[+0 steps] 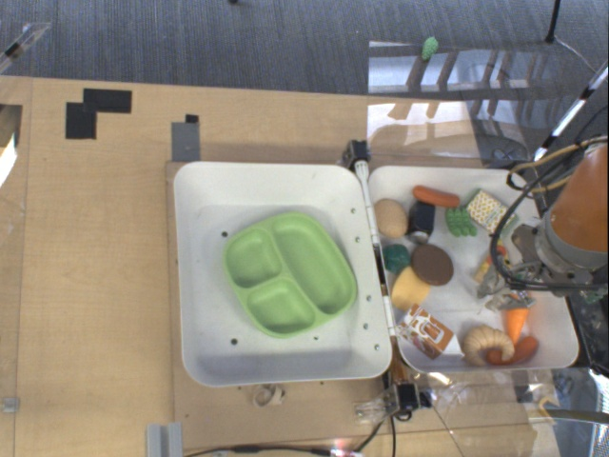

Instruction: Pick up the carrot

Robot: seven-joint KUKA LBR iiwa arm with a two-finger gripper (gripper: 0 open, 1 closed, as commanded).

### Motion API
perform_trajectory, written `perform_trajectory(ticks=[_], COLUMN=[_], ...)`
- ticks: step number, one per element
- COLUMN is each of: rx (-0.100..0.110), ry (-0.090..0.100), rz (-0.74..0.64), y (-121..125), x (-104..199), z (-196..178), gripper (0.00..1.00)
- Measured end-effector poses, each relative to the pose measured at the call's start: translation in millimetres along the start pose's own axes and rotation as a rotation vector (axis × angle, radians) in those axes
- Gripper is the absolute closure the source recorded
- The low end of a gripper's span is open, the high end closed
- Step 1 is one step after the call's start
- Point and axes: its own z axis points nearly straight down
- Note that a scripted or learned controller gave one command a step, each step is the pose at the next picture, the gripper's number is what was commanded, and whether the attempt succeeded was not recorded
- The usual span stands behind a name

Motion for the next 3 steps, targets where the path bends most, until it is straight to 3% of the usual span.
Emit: perform_trajectory(ticks=[1, 3], rx=[-0.001, -0.011], ry=[0.001, 0.006], rz=[-0.001, -0.450], y=[0.2, 5.0], x=[0.2, 7.2], z=[0.4, 14.0], gripper=[0.00, 0.00])
